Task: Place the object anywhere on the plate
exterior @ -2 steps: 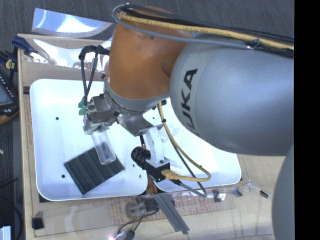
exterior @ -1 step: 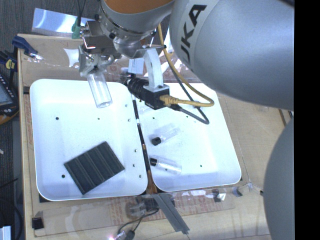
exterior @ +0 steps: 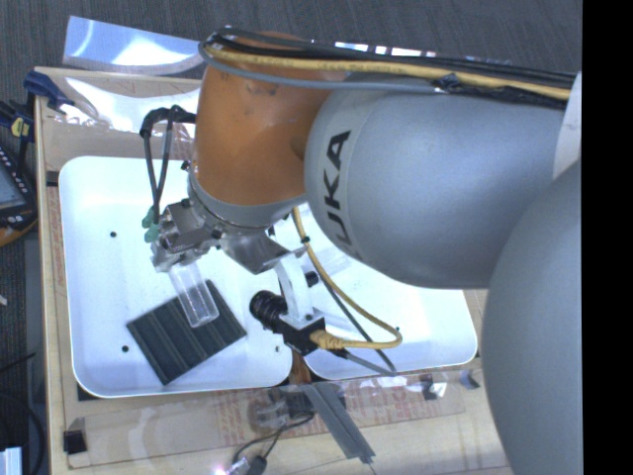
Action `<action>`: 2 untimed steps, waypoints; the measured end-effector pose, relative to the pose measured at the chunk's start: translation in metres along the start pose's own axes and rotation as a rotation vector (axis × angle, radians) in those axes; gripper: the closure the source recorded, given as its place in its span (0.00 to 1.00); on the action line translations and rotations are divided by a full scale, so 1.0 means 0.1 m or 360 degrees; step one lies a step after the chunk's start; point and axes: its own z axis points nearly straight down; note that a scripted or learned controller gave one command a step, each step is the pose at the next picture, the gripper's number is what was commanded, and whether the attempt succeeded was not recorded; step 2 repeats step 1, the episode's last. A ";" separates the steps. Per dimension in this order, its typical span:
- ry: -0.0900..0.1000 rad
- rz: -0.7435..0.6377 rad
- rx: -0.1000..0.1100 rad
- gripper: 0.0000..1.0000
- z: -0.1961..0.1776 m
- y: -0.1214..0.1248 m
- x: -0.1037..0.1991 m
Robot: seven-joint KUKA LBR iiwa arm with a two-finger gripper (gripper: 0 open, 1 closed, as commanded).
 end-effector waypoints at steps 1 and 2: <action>0.0004 -0.0098 -0.0012 1.00 -1.40 -0.07 0.26; 0.0004 -0.0098 -0.0012 1.00 -1.40 -0.07 0.26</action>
